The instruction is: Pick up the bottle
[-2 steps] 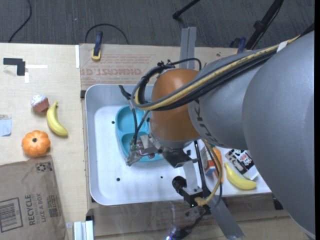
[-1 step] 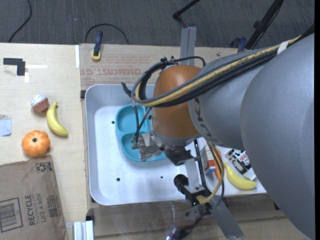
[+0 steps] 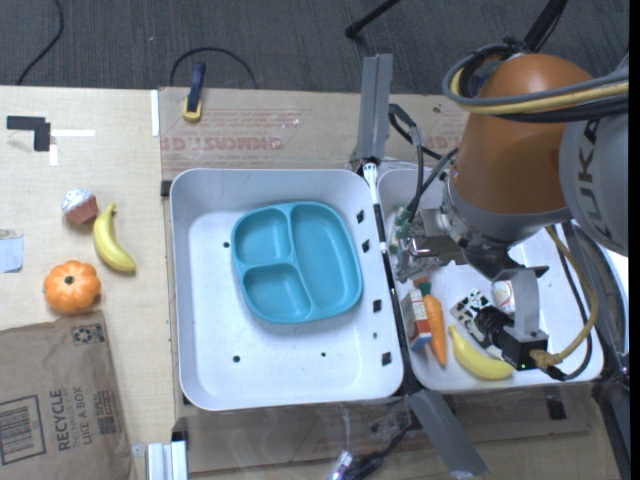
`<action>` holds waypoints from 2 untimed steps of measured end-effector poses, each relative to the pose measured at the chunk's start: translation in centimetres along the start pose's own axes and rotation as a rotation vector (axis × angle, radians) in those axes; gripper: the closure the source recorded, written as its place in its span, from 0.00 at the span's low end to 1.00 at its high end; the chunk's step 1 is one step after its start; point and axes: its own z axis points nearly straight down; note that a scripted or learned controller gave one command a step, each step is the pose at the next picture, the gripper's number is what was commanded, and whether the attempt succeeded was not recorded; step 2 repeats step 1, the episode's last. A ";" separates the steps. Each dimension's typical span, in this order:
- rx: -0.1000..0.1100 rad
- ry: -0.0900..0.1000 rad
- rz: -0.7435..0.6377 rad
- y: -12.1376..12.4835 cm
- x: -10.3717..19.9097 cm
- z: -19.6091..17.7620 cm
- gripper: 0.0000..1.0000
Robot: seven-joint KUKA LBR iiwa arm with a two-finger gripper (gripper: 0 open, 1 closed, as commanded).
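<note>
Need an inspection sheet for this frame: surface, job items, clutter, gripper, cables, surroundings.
Surface: bench with two white bins; left bin holds a blue tray.
Job's things: bottle not identifiable; a small labelled item lies beside the carrot, too unclear to name.
Clutter: carrot and banana in the right bin; second banana, pumpkin and cupcake on the bench at left.
Gripper: gripper low over the right bin's left side; finger state unclear.
Cables: yellow hoses over the arm; black cable behind the bench.
Surroundings: cardboard box at lower left, dark floor behind.
</note>
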 end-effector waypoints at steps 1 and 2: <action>-0.001 0.000 0.006 -0.4 -6.3 -0.6 1.00; -0.001 0.000 0.006 -0.4 -6.3 -0.6 1.00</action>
